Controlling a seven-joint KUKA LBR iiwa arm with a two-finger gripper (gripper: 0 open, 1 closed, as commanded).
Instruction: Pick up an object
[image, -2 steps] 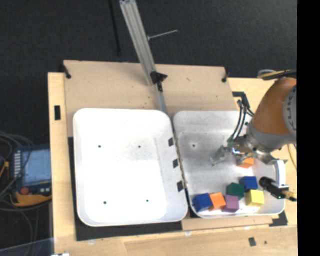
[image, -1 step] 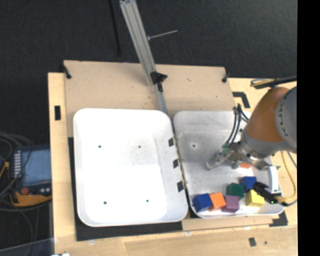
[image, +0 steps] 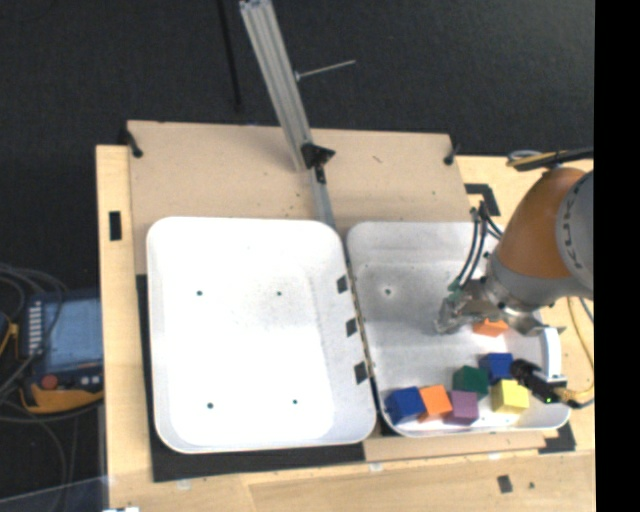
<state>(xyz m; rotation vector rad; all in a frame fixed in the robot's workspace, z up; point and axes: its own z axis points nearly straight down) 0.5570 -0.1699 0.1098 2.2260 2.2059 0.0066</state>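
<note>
An orange block (image: 490, 326) lies in the right bin (image: 400, 270), partly hidden just beside the gripper (image: 450, 318), which is lowered over the bin floor; whether it is open or closed cannot be told. Along the bin's near edge sit blue (image: 404, 403), orange (image: 436, 400), purple (image: 465, 405), green (image: 470, 380), dark blue (image: 496, 366) and yellow (image: 511, 396) blocks. The left bin (image: 250, 330) adjoins on the worktop (image: 230, 170)

Bench, seen from above. Left bin (image: 250, 330): white. Right bin (image: 400, 270): blue block (image: 404, 404), orange block (image: 436, 401), purple block (image: 465, 405), green block (image: 470, 380), yellow block (image: 509, 397) and a second blue block (image: 496, 366) clustered at the near edge. Arm (image: 540, 240): reaches over the right bin; gripper (image: 455, 315) low above the floor, just beside a small orange piece (image: 490, 326).
</note>
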